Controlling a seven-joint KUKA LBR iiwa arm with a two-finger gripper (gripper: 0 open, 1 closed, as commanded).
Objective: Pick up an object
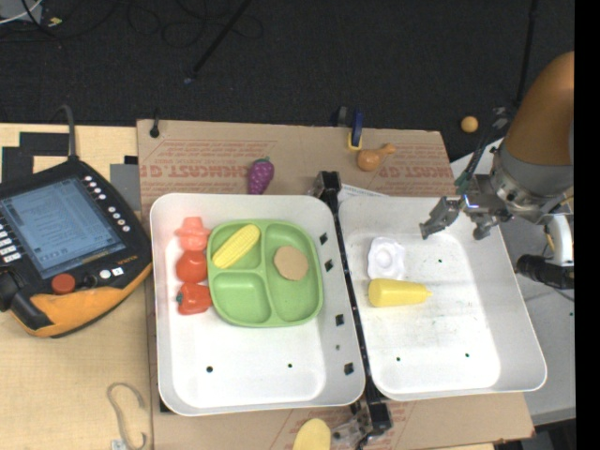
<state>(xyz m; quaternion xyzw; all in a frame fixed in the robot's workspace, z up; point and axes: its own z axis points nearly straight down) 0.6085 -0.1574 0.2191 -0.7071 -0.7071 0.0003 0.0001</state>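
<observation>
Two white bins side by side on the bench: left bin, right bin. My arm comes in from the right and is cut off at the frame edge. My gripper hangs over the top right corner of the right bin, fingers spread apart, nothing between them.

Hard to read: the white lump in the right bin blends into the bin floor, so I can't tell what it is. It sits just above the yellow cone-shaped piece, touching or nearly so. Both are left of and below the gripper, apart from it. A yellow object at the bottom edge is cut off by the frame, so the shape is unclear.

Counts, right bin: two items, white lump and yellow cone.

Left bin: one green divided tray with one yellow corn cob in its top left compartment and one tan round piece in its top right one. Three red-orange toys stacked down the tray's left side: pink one, red one, red one; exact shapes are hard to make out.

Outside the bins, on the cardboard behind: one purple grape bunch, one orange pear-like piece, one small orange ball further right. One control pendant lies left of the bins.
</observation>
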